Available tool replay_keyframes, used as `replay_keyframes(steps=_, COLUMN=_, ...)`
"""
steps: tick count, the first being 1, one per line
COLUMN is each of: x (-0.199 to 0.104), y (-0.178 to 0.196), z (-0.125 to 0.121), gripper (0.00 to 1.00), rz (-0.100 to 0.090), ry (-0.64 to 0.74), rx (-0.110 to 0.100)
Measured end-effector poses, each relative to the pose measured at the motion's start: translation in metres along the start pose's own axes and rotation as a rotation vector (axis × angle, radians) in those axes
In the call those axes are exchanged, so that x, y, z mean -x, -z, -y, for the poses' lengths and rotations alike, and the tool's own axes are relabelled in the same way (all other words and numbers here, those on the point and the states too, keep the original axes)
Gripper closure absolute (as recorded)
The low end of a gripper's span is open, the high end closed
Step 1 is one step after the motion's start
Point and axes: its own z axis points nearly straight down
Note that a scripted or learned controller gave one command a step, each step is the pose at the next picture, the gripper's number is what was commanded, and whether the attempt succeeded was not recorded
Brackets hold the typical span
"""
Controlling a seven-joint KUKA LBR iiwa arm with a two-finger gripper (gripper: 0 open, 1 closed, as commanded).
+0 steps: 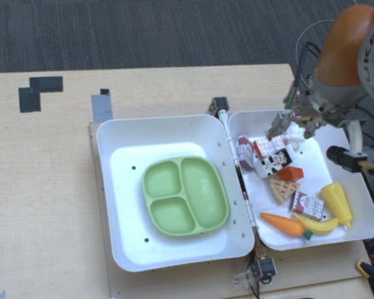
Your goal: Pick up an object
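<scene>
The arm comes in from the upper right of the frame, and its claw sits low over the upper part of the right bin, just above the heap of small things there. Whether the claw is released, clenched or grasping anything cannot be told; nothing is clearly seen between its tips.

The pickable things are crowded into that right bin, which is likely why the arm works on this side. A red-and-white carton and a black-and-white packet lie right under the claw, touching each other. Lower down are a waffle piece, a carrot, a banana and a yellow bottle.

The left bin holds a green divided plate lying flat in the middle, well apart from the claw. Both bins rest on the table.

The clutter means a grasp could catch two things or slip.
</scene>
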Motion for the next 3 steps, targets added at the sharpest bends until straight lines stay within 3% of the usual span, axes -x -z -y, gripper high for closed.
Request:
replay_keyframes(steps=1, x=0.040, y=-0.111, z=0.070, gripper=0.00, rz=0.002, ry=-0.002, rx=0.002)
replay_keyframes(steps=2, x=0.040, y=-0.100, z=0.068, gripper=1.00, rz=0.003, ry=-0.001, rx=0.009)
replay_keyframes(steps=3, x=0.039, y=-0.100, z=0.068, gripper=0.00, rz=0.002, ry=-0.001, rx=0.008)
